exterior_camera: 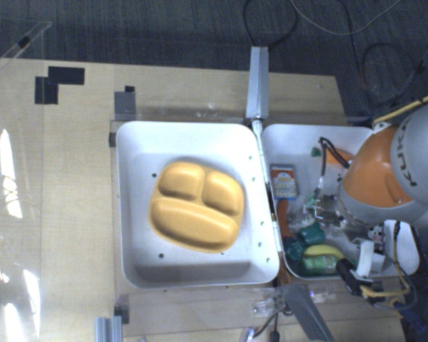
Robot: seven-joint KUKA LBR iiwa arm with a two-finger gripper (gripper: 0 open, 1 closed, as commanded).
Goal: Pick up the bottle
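- We observe 1 arm (385, 169), grey with an orange band, reaching in from the right over the right bin (299, 137). Its wrist hangs above the near half of that bin.
- The gripper (319, 209) sits low among the clutter at the near-left part of the right bin. Its state cannot be told from this view: the wrist and cabling cover the tip, and we see nothing plainly caught in it.
- The item we take for the bottle (321, 256) is a green and yellow object lying on its side at the near edge of the right bin. Identification is a judgement; its outline is small and partly masked by neighbours.
- The bottle lies just nearer than the gripper and slightly to its right, close by. Whether they touch cannot be told.
- A dark teal object (297, 248) lies just to the bottle's left, and an orange and white packet (283, 182) lies farther off along the bin's left wall.
- The left bin (135, 205) bears 1 yellow moulded tray (197, 205), well apart from the work.
- Step in hand, in our judgement: the approach or grasp attempt, with no lift evident.
- The next move calls for the tip centred over the bottle's body, clear of the teal neighbour and the near wall, then a firm close before any lift.
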